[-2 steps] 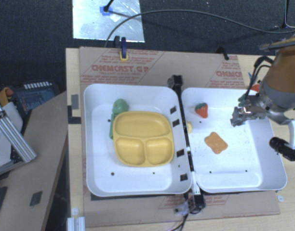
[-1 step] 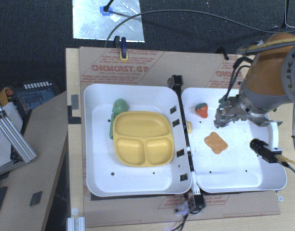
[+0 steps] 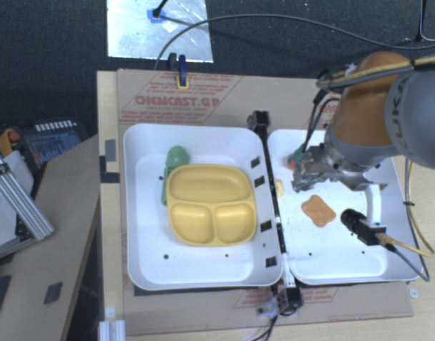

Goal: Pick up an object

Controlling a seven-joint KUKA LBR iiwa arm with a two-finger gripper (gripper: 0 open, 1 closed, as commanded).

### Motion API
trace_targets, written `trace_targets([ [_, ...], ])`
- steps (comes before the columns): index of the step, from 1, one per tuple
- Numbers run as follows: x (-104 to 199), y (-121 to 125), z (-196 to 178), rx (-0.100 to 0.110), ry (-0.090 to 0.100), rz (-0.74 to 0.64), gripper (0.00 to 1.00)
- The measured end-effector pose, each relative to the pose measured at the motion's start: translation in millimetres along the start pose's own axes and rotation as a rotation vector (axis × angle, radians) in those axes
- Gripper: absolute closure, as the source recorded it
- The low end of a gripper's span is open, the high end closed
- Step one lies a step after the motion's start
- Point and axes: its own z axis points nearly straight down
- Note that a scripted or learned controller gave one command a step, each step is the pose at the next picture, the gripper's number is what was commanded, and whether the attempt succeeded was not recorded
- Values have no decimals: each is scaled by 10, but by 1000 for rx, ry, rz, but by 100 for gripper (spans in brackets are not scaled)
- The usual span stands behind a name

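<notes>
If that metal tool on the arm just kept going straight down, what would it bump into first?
Probably the bare floor of the right bin. The tool hangs near that bin's left edge; the tan cracker lies a little to its side, likely just off the line, though depth is hard to judge.

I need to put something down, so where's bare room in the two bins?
Right bin: bare floor along the near edge, below the cracker. Left bin: bare strips left of and below the yellow tray. Crowded: the right bin's upper half, under the arm and hand.

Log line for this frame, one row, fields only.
arm: over right bin | gripper: fingers unclear | toast piece: lying free | left bin: yellow tray, green object
</notes>
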Motion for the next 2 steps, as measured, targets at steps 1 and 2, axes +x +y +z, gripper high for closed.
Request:
trace_targets([
  [1,465,-30,1,0,1,0,100],
  [2,1004,14,-176,-1,0,0,100],
])
